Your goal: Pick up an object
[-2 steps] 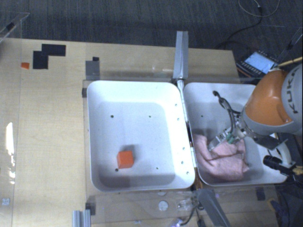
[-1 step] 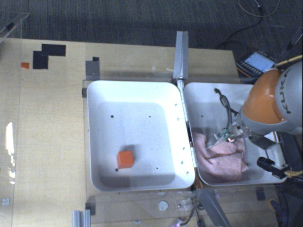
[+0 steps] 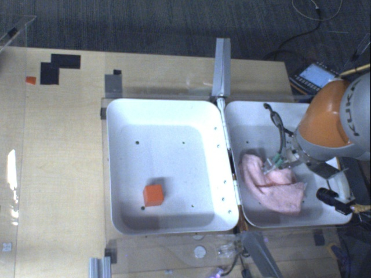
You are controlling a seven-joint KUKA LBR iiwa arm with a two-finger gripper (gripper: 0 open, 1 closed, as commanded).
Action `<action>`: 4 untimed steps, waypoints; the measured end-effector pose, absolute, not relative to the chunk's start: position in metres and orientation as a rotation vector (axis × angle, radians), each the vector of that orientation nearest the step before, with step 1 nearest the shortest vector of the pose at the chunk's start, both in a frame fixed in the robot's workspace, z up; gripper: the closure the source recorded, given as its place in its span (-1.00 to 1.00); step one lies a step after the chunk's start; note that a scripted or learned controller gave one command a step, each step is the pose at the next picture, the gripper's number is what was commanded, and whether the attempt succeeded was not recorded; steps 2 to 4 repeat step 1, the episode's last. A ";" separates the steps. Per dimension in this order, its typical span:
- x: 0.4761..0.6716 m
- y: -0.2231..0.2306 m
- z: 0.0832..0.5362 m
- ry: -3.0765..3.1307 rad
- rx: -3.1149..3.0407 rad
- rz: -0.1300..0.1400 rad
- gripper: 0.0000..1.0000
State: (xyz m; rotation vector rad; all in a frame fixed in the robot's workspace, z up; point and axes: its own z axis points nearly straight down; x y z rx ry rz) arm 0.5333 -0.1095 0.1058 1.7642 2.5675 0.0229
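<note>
A crumpled pink cloth [image 3: 271, 184] lies in the right bin [image 3: 250, 122], toward its front. My gripper [image 3: 275, 164] comes in from the right under the orange-banded arm and is down at the cloth's upper edge, its tips touching or just over the fabric. A small orange block [image 3: 153, 195] rests in the left bin [image 3: 162, 112], near the front left.
A metal divider post [image 3: 222, 68] stands at the back between the two bins. Black cables and a small screen [image 3: 316, 74] sit behind the right bin. Black and orange markers [image 3: 53, 68] lie on the wooden bench at the far left.
</note>
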 end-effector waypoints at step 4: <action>0.533 -0.109 0.106 2.567 1.764 0.023 -1.00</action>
